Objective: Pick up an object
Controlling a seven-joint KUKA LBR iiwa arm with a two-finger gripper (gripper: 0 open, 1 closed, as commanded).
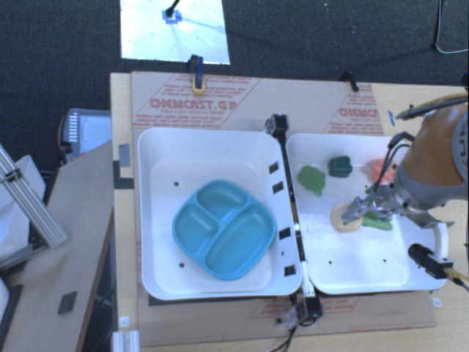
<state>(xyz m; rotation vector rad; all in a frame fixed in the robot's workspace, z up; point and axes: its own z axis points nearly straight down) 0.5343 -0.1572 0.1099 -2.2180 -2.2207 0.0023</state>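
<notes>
Hand point(357, 211) low in right bin point(344, 270), over tan disc point(343, 219), green piece point(378, 224) beside

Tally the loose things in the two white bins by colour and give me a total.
Blue: 1, the blue plastic divided plate in the left bin.
Green: 3, the light green leafy piece, the dark green pepper-like piece and the bright green piece beside the hand.
Tan: 1, the tan round disc.
Orange-red: 1, the orange-red piece, partly hidden by the arm.
Total: 6
</notes>
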